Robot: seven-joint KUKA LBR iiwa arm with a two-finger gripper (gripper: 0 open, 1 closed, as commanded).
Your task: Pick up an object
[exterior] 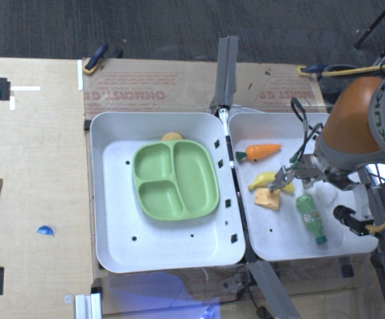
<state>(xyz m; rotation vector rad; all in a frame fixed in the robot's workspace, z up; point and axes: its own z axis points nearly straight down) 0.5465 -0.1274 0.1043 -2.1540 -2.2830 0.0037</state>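
Risk entry: we log the claw [284, 178], finger state not discernible, low in the right bin [272, 238] over the touching banana [262, 181] and cheese wedge [268, 200]; we judge it could pinch both or nudge them apart.

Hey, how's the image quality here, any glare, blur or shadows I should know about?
In the camera view: bluish glare on the bench edge below the left bin; gripper small and slightly soft, over the banana; green tray sharp, evenly lit, faint shadows.
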